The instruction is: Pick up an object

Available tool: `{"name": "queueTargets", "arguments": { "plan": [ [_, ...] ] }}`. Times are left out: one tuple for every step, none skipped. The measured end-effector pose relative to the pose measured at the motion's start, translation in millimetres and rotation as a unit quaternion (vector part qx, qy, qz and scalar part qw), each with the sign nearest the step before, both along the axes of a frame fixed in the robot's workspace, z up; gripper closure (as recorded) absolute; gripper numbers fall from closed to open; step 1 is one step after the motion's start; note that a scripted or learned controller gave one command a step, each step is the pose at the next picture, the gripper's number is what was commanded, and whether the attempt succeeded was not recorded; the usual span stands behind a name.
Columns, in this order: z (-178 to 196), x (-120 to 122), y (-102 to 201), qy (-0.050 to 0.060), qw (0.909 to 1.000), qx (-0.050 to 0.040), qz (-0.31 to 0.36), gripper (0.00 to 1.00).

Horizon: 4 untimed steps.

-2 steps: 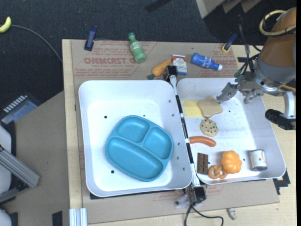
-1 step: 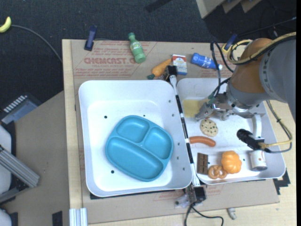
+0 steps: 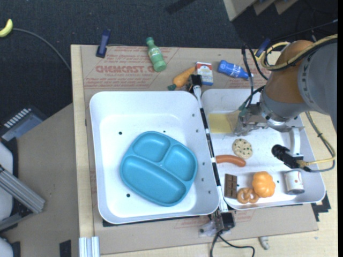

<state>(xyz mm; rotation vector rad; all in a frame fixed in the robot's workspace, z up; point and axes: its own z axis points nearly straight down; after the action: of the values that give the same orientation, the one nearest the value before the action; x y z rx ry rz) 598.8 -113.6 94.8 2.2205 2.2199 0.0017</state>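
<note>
The gripper hung low over the far left part of the right bin, its tip just beside a pale yellow slice lying flat on the bin floor to its left. Whether it was open or closed could not be told. A cookie lay just near of the gripper, with a sausage, an orange pumpkin and a pretzel nearer still. The left bin held a blue divided plate.

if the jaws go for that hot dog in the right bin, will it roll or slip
The hot dog looks round and glossy, so it may roll if nudged sideways and could slip from a shallow pinch. It appears slim and probably light. It lies close to the cookie, which might get bumped.
</note>
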Motion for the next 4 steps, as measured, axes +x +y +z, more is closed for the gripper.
{"name": "queueTargets", "arguments": {
  "plan": [
    [-0.2, -0.1, 0.0, 0.0, 1.0, 0.0001, 0.0, 0.0],
    [-10.9, -82.9, 21.8, 0.002, 1.0, 0.0005, 0.0, 0.0],
    [-0.8, -82.3, 21.8, 0.001, 1.0, 0.0003, -0.001, 1.0],
    [-0.9, -82.4, 21.8, 0.001, 1.0, 0.0004, -0.001, 0.0]
  ]
}}
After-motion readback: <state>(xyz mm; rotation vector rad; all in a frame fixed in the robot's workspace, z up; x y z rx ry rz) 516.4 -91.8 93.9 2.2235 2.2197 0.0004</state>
